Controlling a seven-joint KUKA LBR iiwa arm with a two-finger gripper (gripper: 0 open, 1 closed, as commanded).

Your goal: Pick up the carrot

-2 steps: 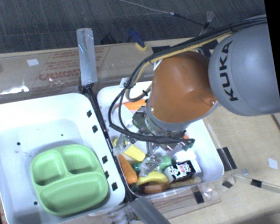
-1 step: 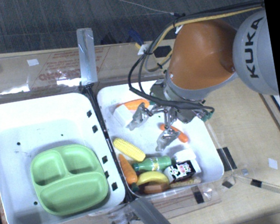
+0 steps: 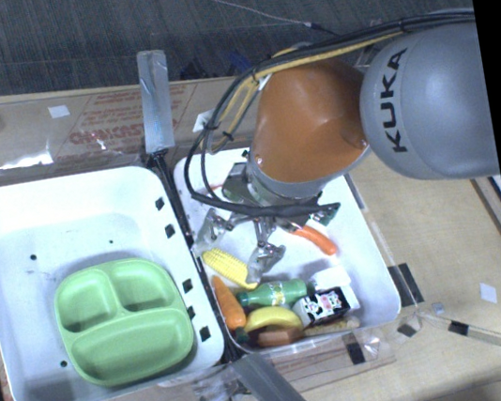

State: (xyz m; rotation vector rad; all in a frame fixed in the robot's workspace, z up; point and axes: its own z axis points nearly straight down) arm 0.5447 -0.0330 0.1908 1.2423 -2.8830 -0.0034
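An orange carrot [image 3: 229, 303] lies lengthwise against the left wall of the right bin [image 3: 369, 251], just below a yellow corn cob [image 3: 226, 267]. A second orange-red, carrot-like piece [image 3: 317, 239] lies to the right of the gripper. The gripper [image 3: 267, 247] hangs under the arm's orange band [image 3: 304, 124], low over the middle of the right bin. It sits between the corn cob and the orange-red piece, above a green bottle [image 3: 272, 293]. Nothing is seen held in it.
At the right bin's front lie a banana [image 3: 270, 318], a brown item [image 3: 273, 337] and a black-and-white carton [image 3: 328, 303]. The left bin [image 3: 7, 226] holds a green divided plate [image 3: 123, 321]. Cables loop off the wrist near the bins' shared wall.
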